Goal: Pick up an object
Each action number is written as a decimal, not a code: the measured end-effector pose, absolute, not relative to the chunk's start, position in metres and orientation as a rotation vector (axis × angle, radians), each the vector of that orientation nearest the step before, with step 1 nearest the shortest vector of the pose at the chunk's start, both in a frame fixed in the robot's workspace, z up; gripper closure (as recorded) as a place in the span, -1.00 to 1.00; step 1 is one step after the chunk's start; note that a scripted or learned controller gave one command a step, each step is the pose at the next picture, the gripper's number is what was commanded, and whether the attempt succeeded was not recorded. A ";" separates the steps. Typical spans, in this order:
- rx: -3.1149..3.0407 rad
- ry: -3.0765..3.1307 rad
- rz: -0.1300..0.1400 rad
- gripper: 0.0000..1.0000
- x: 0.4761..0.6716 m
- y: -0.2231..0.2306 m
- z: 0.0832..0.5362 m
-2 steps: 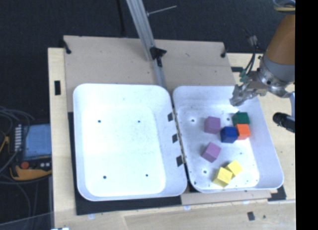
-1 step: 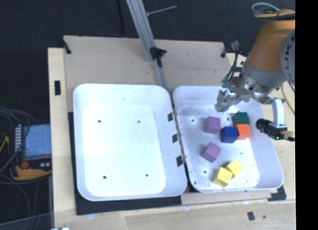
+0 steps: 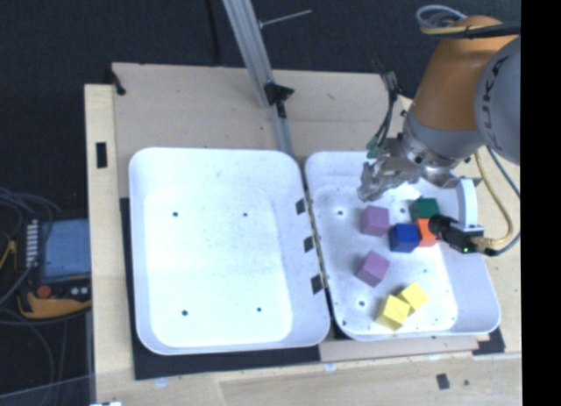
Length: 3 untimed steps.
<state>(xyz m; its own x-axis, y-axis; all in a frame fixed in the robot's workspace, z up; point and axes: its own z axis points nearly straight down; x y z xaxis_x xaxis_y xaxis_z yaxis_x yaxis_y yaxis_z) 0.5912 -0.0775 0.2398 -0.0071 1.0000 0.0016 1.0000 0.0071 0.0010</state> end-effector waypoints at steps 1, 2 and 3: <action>-2.212 -2.229 -0.003 1.00 0.573 -0.026 0.250; -2.213 -2.228 -0.001 1.00 0.550 0.023 0.240; -2.212 -2.228 0.000 1.00 0.532 0.072 0.230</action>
